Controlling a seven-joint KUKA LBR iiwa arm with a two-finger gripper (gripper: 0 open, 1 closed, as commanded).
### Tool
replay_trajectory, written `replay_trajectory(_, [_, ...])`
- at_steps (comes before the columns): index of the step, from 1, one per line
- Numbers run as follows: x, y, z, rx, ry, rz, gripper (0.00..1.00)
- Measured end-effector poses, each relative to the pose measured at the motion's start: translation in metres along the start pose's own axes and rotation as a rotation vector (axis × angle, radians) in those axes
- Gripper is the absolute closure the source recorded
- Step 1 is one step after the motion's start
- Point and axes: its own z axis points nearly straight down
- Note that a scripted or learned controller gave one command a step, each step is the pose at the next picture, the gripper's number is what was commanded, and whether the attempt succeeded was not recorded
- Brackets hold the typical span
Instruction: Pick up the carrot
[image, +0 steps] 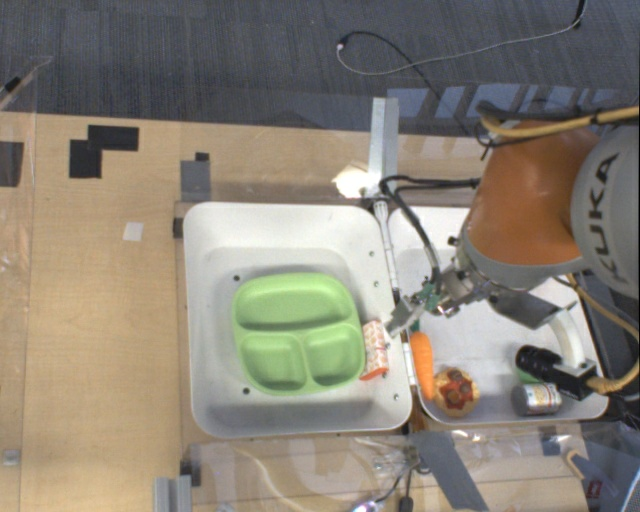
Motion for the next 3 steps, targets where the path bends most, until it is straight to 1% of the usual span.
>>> replay_trajectory(1, [-0.06,-0.029,0.066,0.0,0.0,-0.165,0.0])
replay_trajectory(2, [-0.037,-0.018,0.072,-0.001,0.0,-0.047,0.0])
replay_trajectory(3, [-0.037,-0.016,0.061,-0.007,-0.002,-0.049,1.0])
